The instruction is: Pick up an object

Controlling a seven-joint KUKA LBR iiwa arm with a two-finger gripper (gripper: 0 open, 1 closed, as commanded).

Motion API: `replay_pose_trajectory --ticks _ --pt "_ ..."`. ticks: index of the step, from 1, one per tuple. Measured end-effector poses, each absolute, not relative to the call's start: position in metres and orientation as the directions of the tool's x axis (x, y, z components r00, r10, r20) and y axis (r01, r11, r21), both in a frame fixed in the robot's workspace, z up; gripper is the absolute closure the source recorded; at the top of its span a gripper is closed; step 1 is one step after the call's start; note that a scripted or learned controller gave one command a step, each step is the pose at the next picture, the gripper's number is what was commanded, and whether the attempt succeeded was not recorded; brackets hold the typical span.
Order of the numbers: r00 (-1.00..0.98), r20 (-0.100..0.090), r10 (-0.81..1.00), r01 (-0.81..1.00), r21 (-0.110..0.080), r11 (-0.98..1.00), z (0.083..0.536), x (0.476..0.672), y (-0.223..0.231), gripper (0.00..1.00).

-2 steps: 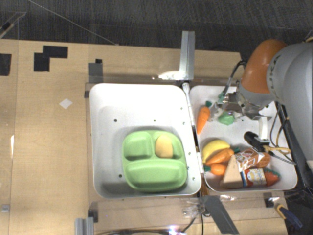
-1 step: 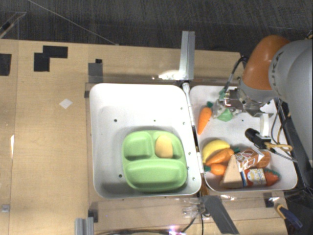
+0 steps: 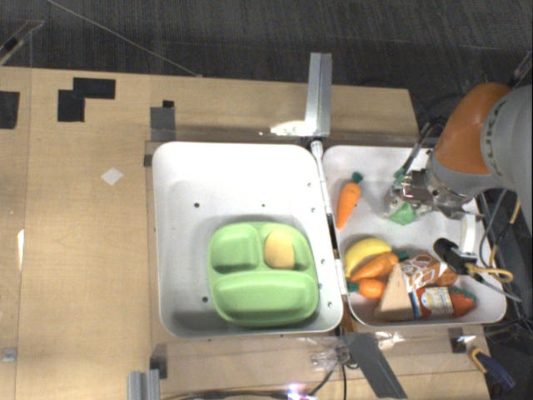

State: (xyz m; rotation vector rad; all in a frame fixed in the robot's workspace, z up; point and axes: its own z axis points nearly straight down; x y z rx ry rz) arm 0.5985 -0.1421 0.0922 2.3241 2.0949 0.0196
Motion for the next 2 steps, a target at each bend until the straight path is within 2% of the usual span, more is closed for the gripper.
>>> replay_pose_trajectory --ticks 1,2 --pt "0.225 0.001 0.974 0.974 0.007 -0.225 0.216 0.653 -0.064 1.00" --pt "0.216 0.001 0.976 0.976 0.010 -0.216 0.227 0.654 -0.063 1.00"
